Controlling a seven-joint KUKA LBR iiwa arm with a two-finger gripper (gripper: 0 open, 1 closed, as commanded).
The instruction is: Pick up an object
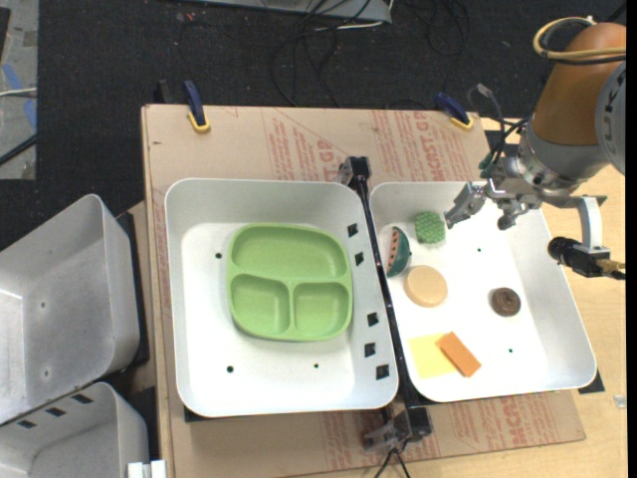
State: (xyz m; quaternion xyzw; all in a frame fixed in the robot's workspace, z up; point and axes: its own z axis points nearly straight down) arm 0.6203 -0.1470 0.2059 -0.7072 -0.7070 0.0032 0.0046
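The gripper [485, 205] hangs over the right bin [557, 312] with its jaws spread wide — nothing between them — just beside the green scrubby ball [430, 228] lying near the bin's back-left corner.

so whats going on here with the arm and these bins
A grey and orange robot arm reaches in from the right, its gripper open above the back of the right bin, holding nothing. Nearest to it is a green round object. The same bin also holds a watermelon slice, a tan disc, a brown disc, a yellow square and an orange block. The left bin holds a green divided tray.
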